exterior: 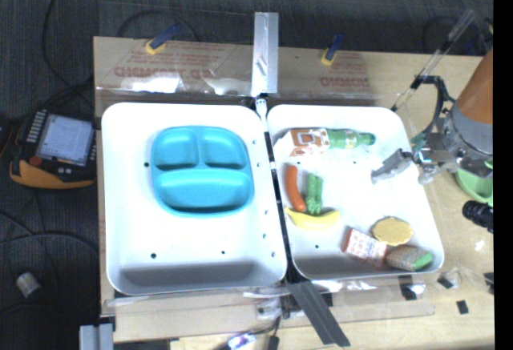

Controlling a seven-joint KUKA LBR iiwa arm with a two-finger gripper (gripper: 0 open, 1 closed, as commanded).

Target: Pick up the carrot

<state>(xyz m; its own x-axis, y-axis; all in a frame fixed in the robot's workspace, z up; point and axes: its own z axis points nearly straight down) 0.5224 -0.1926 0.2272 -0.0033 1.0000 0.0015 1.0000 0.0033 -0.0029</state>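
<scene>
grey two-finger gripper (398, 162) sits over the right edge of the right shallow white bin (417, 196), fingers apart, nothing between them. pickup not begun: small orange carrot (295, 187) lies near the bin's left wall, well apart from the gripper. obstacles: green leafy vegetable (314, 193) touching the carrot's right side, yellow banana (313, 217) just below it. green bottle with orange-white label (330, 138) lies above. blue divided plastic plate (201, 169) sits in the left bin

The carrot (295, 187) lies in the right bin (417, 204), at nine o'clock; bottle (330, 138) at twelve.
</scene>
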